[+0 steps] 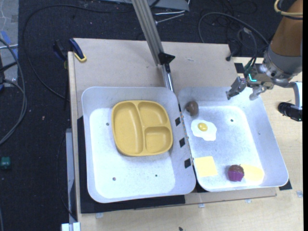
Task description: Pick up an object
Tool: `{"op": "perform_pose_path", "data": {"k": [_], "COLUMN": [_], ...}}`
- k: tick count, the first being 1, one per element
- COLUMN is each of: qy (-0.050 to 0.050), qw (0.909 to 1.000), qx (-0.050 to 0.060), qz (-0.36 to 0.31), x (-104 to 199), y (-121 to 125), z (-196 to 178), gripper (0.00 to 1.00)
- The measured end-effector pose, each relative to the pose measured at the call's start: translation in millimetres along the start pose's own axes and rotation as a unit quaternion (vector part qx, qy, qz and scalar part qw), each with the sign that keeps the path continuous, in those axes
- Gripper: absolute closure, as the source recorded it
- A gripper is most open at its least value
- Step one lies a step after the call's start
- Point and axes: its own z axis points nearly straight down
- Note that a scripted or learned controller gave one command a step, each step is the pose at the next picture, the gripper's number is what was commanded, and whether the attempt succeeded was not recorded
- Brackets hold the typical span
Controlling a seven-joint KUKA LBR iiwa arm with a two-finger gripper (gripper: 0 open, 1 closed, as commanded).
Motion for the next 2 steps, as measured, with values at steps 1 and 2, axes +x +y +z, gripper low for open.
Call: {"op": "perform_pose_path", "data": {"k": [1,2], "qy": [0.000,0.001], "qw": [1.0000,1.0000], "qx": [-0.001,0.002], "qz": [0.000,0.001], "x": [0,-3], "y": [1,0], "z": [-1,63], "gripper": [0.00,0.00]}}
